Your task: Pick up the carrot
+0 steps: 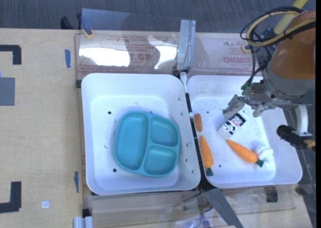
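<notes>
Right white bin (286, 174), front area: one orange tapered plastic carrot with green tip (242, 151), long axis slanting from upper left to lower right, green end beside a small white object (265, 154). A second orange carrot (206, 153) lies along the bin's left wall. Grey two-finger gripper (234, 107) hovers just above-left of the first carrot, over a white-and-black card (233, 123); holds nothing visible, finger spread cannot be told.

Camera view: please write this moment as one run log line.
stage: approach | gripper: above right bin, nothing held | carrots: lying in right bin | blue divided plate: left bin
</notes>
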Motion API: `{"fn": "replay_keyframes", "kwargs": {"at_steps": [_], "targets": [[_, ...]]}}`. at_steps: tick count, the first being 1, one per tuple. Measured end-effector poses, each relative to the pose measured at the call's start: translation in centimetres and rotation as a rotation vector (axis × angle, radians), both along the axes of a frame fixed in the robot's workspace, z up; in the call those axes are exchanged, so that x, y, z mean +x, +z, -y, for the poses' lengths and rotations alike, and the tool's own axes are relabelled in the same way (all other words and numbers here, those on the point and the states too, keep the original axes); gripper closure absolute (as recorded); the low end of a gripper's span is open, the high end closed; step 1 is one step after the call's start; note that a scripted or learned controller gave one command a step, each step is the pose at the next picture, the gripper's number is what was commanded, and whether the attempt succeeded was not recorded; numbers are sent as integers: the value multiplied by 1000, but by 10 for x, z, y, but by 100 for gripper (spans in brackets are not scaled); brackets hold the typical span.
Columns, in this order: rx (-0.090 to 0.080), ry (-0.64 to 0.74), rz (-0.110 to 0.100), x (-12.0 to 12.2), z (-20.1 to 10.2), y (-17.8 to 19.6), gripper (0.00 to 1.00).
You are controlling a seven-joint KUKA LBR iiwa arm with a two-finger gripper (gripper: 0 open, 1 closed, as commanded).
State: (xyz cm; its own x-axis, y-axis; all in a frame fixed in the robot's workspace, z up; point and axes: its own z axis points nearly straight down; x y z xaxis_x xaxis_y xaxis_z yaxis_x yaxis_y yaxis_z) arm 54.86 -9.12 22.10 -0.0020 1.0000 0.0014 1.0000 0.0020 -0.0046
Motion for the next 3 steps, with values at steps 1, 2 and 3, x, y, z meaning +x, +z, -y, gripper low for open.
{"fn": "replay_keyframes", "kwargs": {"at_steps": [1,2,3], "targets": [[3,339,-1,-46,23,-76,0],[0,453,7,-56,72,-134,0],[-3,450,15,-53,73,-123,100]]}}
